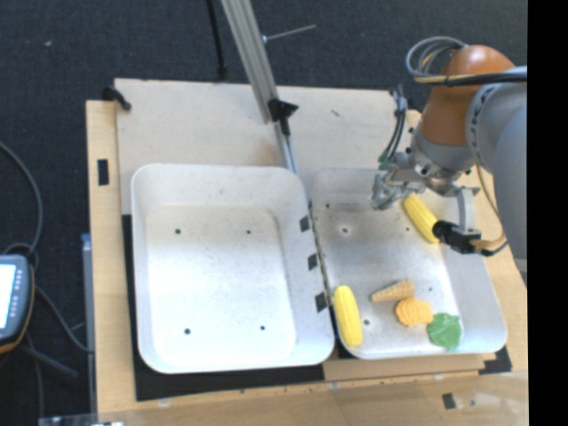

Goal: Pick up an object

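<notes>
Two white bins sit side by side on the bench (195,122). The left bin (160,264) takes up the middle left of the frame, and the right bin (373,247) the middle right. The arm (461,105) enters from the upper right, and its gripper (384,193) is low over the upper part of the right bin. How far the gripper is open cannot be told from this angle, and nothing is seen in its grasp. The upper corn cob (419,216) lies slanted just right of the gripper, near the bin's upper right wall. The lower corn cob (347,316) lies along the bin's lower left wall. To its right is an orange cone (392,291), with a yellow-orange lump (414,311) just below it. A green piece (445,329) sits in the lower right corner, just beside the lump. A metal rail (248,43) slants down from the top centre to the gap between the bins.
</notes>
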`<state>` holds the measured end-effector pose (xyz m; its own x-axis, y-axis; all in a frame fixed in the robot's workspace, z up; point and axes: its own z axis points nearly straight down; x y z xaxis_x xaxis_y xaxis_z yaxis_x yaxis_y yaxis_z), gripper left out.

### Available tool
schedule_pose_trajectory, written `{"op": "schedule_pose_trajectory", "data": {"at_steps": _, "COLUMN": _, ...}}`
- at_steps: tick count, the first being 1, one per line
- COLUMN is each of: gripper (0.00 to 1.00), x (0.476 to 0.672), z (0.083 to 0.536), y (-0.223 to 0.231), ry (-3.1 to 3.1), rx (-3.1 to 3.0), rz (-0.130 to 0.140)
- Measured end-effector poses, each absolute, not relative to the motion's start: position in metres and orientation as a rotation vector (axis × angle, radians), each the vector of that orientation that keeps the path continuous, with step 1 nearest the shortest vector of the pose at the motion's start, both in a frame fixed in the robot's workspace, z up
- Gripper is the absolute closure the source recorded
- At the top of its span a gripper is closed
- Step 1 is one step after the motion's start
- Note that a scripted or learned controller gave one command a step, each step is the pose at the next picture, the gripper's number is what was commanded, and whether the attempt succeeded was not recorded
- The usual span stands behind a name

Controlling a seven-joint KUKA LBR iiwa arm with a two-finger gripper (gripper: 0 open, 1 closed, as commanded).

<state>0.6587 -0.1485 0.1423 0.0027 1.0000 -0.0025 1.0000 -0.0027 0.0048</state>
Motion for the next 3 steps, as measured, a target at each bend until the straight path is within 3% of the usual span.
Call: {"op": "schedule_pose_trajectory", "data": {"at_steps": 3, "gripper": 1.00, "x": 0.656, "z": 0.273, "y": -0.151, "ry": 2.219, "rx": 2.216, "rz": 0.005}}
